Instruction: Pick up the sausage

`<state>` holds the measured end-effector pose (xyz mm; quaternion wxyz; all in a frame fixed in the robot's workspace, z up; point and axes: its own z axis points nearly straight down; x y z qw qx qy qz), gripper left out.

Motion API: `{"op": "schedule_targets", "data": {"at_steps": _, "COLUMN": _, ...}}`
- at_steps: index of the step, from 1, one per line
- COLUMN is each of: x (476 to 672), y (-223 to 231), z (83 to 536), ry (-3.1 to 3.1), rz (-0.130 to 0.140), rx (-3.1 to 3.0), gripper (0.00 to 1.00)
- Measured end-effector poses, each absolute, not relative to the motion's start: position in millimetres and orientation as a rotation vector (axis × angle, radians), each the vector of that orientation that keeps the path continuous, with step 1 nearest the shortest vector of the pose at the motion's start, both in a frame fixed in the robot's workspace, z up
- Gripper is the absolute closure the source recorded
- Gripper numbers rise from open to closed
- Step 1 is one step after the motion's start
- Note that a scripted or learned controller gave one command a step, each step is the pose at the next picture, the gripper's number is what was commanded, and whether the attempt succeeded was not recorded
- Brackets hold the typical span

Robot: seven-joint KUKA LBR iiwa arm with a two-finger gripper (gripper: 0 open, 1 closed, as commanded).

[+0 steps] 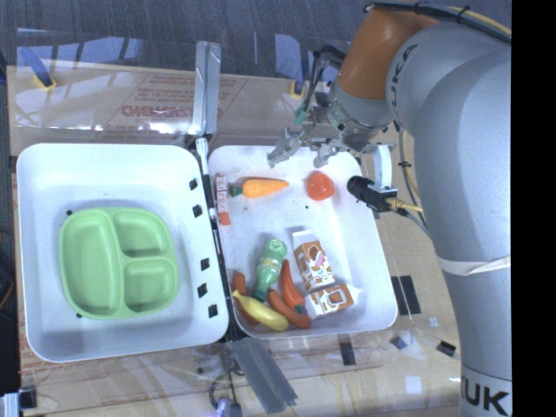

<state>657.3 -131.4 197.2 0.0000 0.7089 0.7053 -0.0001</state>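
The sausage (pixel 289 290) is a red-brown link lying at the front of the right bin (pixel 369 259), squeezed between a green bottle (pixel 270 268) and a small carton (pixel 313 264), with more red-brown pieces beside a banana (pixel 263 312). My gripper (pixel 300 155) hangs over the far rim of the right bin, well behind the sausage. Its fingers (pixel 278 155) are spread open and hold nothing.
A carrot (pixel 262 187) and a red tomato (pixel 320 185) lie just below the gripper at the back of the right bin. A second carton (pixel 332 299) sits near the front right. The left bin (pixel 43 172) holds a green divided plate (pixel 118 262).
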Motion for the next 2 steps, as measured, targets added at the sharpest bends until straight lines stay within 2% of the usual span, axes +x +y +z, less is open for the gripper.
{"op": "schedule_targets", "data": {"at_steps": 1, "x": 596.2, "y": -142.1, "z": 172.3, "ry": 1.841, "rz": -0.008, "rx": 2.551, "gripper": 0.00}}
{"op": "schedule_targets", "data": {"at_steps": 2, "x": 609.2, "y": -157.7, "z": 154.6, "ry": 1.301, "rz": -0.004, "rx": 2.863, "gripper": 0.00}}
